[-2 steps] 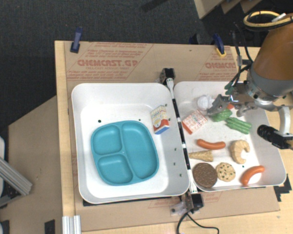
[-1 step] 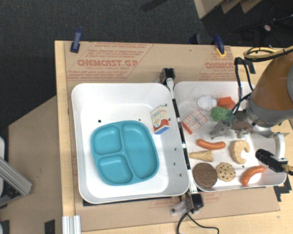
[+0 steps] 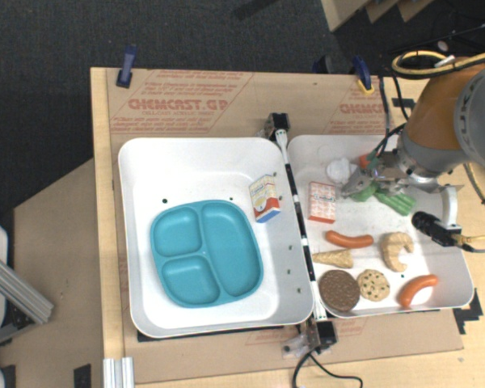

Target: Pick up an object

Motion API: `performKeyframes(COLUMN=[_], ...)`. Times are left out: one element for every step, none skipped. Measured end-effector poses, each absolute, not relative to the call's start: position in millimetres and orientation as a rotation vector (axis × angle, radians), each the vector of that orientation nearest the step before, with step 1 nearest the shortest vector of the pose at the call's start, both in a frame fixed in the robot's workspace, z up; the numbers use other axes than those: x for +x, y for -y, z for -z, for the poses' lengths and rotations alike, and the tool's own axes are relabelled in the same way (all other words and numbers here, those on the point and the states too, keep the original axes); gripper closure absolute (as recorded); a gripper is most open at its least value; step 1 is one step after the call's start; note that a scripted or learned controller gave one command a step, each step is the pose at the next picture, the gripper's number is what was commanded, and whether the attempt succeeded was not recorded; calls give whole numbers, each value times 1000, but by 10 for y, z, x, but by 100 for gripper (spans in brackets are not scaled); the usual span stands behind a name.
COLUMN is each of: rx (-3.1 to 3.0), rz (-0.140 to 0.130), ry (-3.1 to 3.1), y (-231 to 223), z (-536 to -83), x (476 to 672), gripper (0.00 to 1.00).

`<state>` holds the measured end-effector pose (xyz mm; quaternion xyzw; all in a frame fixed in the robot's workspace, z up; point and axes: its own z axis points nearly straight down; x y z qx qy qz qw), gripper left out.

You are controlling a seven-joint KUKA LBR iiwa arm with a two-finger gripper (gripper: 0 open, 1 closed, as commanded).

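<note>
My gripper (image 3: 365,181) is low over the upper part of the right bin (image 3: 457,293), reaching in from the right. A green piece (image 3: 398,202) lies right under and beside it, partly hidden by the gripper. A white crumpled thing (image 3: 338,169) sits just left of the gripper, and a red-and-white packet (image 3: 322,201) lies below that. Further forward in this bin lie a red sausage (image 3: 349,238), a croissant (image 3: 398,250), a pale cone (image 3: 334,258), a dark round cookie (image 3: 338,289), a chip cookie (image 3: 373,284) and an orange sausage (image 3: 418,289).
The left bin (image 3: 137,184) holds a blue divided plate (image 3: 206,251) and a small carton (image 3: 264,197) near its right wall. The two bins meet along a raised rim. The arm's orange band and grey wrist hang over the right bin's far right corner.
</note>
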<state>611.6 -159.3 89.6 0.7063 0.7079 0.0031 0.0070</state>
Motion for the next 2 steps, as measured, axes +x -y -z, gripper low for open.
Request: performKeyframes(rx=[2227,2228], rz=[34,32], ry=[-2241,-2235], y=[1582,1594], z=[-897,-1014], x=[6446,6445], gripper=[0,100])
